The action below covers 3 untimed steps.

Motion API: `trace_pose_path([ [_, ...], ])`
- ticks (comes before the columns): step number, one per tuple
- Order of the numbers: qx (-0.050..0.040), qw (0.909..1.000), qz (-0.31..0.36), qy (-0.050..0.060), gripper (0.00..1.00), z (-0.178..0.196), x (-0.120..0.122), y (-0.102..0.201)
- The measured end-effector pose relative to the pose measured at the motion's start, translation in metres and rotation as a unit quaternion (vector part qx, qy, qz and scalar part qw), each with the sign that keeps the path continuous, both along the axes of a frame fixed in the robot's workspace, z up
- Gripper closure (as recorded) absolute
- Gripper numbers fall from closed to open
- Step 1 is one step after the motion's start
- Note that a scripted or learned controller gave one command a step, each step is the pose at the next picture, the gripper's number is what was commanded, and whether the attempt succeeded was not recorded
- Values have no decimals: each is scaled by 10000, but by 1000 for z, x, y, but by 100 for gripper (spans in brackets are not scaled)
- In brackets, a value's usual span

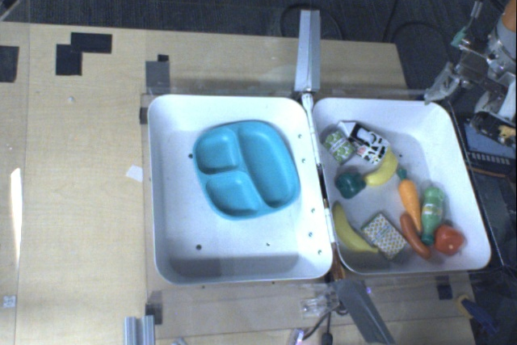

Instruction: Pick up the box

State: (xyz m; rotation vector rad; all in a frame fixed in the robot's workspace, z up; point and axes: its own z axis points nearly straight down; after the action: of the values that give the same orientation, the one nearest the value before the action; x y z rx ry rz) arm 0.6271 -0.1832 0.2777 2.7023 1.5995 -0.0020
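A small flat box [383,234] with a speckled pattern lies in the right bin [452,143], near its front, leaning on a banana [349,230]. A black-and-white carton [368,145] lies near the back of the same bin. My gripper [449,82] hangs at the view's right edge, above the right bin's back right corner. It is well away from the box and nothing shows in it.
The right bin also holds a green can [337,145], a second banana [384,169], a teal piece [350,184], a carrot [410,203], a green bottle [432,211] and a red tomato [449,239]. The left bin [174,198] holds a blue divided plate [245,167].
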Motion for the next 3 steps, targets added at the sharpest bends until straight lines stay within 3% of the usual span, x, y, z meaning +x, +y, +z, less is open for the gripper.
trace_pose_path([
  [1, 9, 10000, 5, 15, 0, -126, 5, 8],
  [2, 10, 10000, -71, 9, 0, -129, 11, 59],
  [3, 7, 10000, 96, 2, 0, -115, 14, 36],
])
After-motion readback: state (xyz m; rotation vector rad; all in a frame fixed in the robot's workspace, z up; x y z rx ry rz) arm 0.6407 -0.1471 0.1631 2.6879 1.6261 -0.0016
